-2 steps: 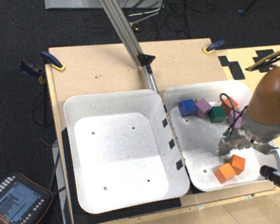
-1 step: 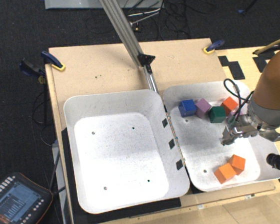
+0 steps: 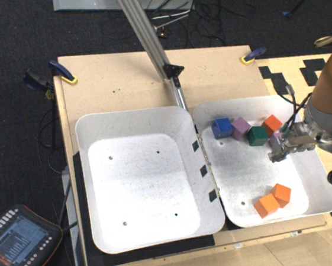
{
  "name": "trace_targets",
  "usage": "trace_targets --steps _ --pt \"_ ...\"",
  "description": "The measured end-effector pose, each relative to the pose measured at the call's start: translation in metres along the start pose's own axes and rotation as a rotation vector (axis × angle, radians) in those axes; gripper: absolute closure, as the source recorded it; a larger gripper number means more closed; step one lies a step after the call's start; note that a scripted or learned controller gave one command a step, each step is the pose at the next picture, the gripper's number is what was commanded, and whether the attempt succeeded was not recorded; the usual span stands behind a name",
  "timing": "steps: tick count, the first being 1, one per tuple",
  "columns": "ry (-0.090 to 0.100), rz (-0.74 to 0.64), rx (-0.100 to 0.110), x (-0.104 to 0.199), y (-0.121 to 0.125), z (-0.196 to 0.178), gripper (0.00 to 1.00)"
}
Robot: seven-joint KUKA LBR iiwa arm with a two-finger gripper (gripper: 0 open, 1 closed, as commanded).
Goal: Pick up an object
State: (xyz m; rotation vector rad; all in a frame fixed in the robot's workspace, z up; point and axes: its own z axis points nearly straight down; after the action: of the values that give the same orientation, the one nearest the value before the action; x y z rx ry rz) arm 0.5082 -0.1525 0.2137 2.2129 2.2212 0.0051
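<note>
The end effector (image 3: pixel 277 149) hangs over the right bin (image 3: pixel 317 201), near that bin's right wall, just beside the green cube (image 3: pixel 257 136) and close below the orange cube (image 3: pixel 272 124) that sits at the far right of the row. Whether its tips are apart or together cannot be told from this view, and nothing is seen clamped in it.

All the blocks lie in the right bin. Along its far side runs a short row: a blue cube (image 3: pixel 221 128) nearest the divider between the bins, a purple cube (image 3: pixel 240 127) touching it, then the green cube, then the orange cube. The green and orange ones sit tight together, partly under the cables of the wrist. Near the bin's front edge, well apart from that row, two more orange cubes lie touching: a larger-looking one (image 3: pixel 266 205) and one (image 3: pixel 282 193) just behind and to the right of it.

The left bin (image 3: pixel 98 167) adjoins the right bin along the middle of the wooden worktop (image 3: pixel 123 74). A metal pole (image 3: pixel 145 30) slants down to the far end of the divider. A teach pendant (image 3: pixel 17 242) lies on the floor, left of the left bin.
</note>
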Motion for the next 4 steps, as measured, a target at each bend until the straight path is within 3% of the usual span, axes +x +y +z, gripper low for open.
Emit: trace_targets --steps 1,3,4 --pt "0.003 -0.004 0.004 0.048 0.036 0.004 1.0" --pt "0.003 -0.005 0.002 0.15 0.092 -0.023 1.0" --pt "0.003 -0.004 0.004 0.199 0.119 -0.011 1.0"
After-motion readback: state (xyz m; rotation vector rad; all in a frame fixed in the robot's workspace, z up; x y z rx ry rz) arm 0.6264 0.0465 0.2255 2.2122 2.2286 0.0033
